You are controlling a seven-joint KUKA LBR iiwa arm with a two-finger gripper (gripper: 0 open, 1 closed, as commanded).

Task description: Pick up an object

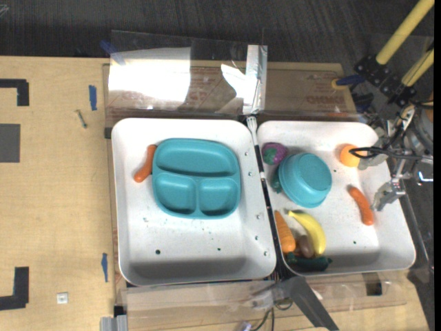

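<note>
A tan wooden surface (48, 205) carries two shallow white bins. The left bin (186, 254) holds a teal divided plastic tray (196, 178), with open floor along its near edge. The right bin (358, 250) crowds a teal bowl (305, 178), yellow banana (310, 231) and orange sausage-shaped toy (361, 205). The gripper (386, 197) sits at that bin's right edge; its state cannot be told.

At the view's right edge the gripper (386, 178) is showing as slim metal parts, silver-grey with dark joints, and thin black cables (393, 131) are looping around them. Above, a black clamp-like bracket (377, 74) is carrying two yellow rods (408, 25). Finer details are blurring out.
</note>
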